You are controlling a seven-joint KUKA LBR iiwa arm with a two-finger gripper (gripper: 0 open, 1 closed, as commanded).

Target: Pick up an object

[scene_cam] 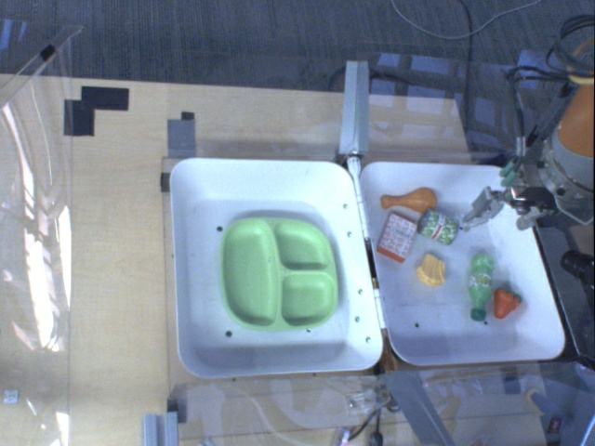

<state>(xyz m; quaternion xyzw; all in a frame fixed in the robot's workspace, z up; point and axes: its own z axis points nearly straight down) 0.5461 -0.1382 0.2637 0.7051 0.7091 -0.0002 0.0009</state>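
Plexiglass (37,249) stands at the far left, a clear sheet catching glare over the pale wooden bench (121,295), where black tape marks (93,108) sit at about ten o'clock. Next comes the left bin (195,342), white and shallow, with a green divided tray (277,269) lying flat in its middle, one long compartment and two smaller ones. A metal bracket (354,110) rises at twelve o'clock over the seam between the bins.

The right bin (530,342) carries the loose items. A toy chicken drumstick (411,198) lies near its upper left corner; just below it are a small red-and-white carton (398,236) and, touching or nearly touching that carton's right side, a green-labelled can (437,227) on its side. A yellow toy (430,269) sits under the can at six o'clock. Further right, a green bottle (481,286) lies lengthwise, with an orange-red toy (506,302) just beside its lower end at about four o'clock.

The gripper (479,210) hangs at three o'clock from the can, near it but apart, over bare bin floor. How wide its fingers stand I cannot tell, and nothing is seen between them. The arm's orange band (576,124) shows at the right edge. Grey carpet (232,17) lies beyond the bench, crossed by a looped cable (437,7).
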